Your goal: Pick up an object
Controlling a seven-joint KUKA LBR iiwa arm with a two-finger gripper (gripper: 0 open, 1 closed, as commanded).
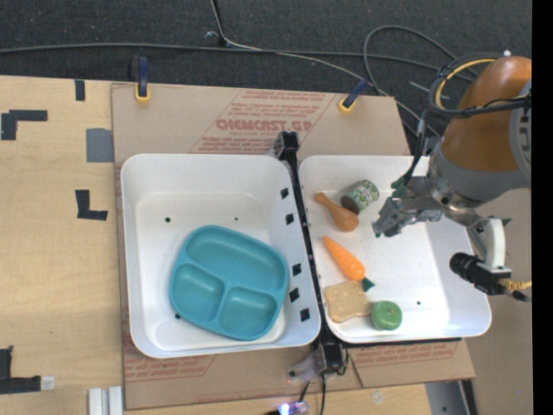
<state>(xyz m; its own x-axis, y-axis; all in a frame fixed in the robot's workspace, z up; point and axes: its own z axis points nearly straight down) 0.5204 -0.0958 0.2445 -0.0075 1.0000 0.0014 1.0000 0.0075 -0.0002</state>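
Observation:
The right bin [449, 318] holds several toy foods. A brown drumstick-shaped piece [335, 212] lies near the divider, with a small green and dark can [360, 195] just right of it. An orange carrot [346, 259] lies in the middle. A slice of bread [346, 301] and a green round piece [386, 316] rest by the front wall. My gripper [387, 223] hangs over the right bin, just right of the can and the drumstick and above the carrot. Nothing shows in its grip.
The left bin [138, 232] holds a blue divided plate [227, 281]. A black divider strip [298, 232] runs between the bins. The arm's grey and orange body [484, 137] covers the right bin's far right corner. Cables [389, 50] lie behind the bench.

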